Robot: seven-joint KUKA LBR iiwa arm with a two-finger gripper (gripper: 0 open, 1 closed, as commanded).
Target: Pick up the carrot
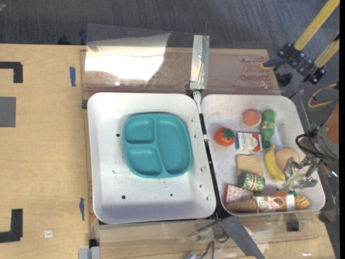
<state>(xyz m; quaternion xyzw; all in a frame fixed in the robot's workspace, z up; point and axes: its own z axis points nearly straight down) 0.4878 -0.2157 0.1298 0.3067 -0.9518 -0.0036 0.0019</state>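
The carrot (301, 202) appears as a small orange piece at the front right corner of the right bin (294, 106), lying against the end of a labelled bottle (275, 202); much of it is hard to make out. My gripper (299, 177) hangs just above and behind it, near the bin's right wall, beside a pale round fruit (285, 156). Its metal fingers (291, 170) stand open, and nothing shows between them.
The right bin is crowded: a tomato (225, 136), a green bottle (268, 124), a small carton (248, 141), a banana (273, 165), bread (249, 164) and a can (252, 182). A teal divided plate (158, 144) lies in the left bin (102, 161).
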